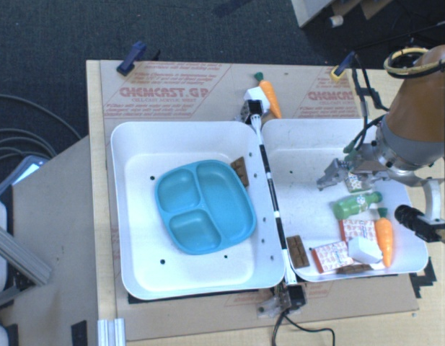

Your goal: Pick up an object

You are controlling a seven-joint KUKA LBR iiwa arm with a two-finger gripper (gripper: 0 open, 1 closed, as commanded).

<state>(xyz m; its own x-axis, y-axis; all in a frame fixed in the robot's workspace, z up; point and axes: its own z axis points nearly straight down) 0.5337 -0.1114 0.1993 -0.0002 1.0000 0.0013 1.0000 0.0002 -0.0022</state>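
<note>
The cluttered corner of the right white bin [301,146] invites a miss: the green plastic bottle [356,205] lies just beside an orange toy carrot [384,240] and printed packets [329,254], so a descent could nudge them. The end effector [345,173] hangs near the bottle; whether it is wide or narrow I cannot tell.

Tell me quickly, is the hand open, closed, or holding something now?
Hand: cannot be told; it hovers in the right bin near the green bottle.

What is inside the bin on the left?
The left bin holds a blue divided plate. A brown block peeks out behind it. Whatever lies under the plate is covered.
</note>
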